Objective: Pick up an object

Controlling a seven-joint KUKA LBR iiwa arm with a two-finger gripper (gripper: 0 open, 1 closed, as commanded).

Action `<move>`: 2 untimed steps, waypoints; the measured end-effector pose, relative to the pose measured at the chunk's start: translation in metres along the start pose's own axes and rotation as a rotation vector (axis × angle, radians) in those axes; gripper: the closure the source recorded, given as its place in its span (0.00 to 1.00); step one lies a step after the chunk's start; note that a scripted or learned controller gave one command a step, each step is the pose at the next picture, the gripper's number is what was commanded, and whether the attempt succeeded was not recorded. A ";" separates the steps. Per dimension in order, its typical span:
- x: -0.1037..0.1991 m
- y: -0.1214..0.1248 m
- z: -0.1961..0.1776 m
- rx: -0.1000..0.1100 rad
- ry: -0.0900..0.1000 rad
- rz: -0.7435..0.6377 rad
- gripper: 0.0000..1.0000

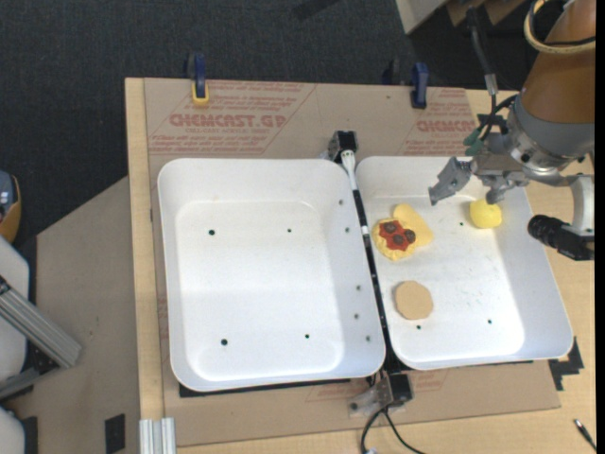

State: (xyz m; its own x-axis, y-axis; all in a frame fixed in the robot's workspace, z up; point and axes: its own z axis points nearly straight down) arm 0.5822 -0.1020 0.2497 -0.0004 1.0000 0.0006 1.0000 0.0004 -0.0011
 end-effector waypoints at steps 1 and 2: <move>0.008 0.011 0.166 0.013 0.003 0.000 0.00; 0.006 0.016 0.145 -0.006 -0.001 0.002 1.00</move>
State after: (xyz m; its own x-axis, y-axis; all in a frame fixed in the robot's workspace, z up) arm 0.5983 -0.0959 0.1048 0.0018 1.0000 -0.0008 1.0000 -0.0018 0.0048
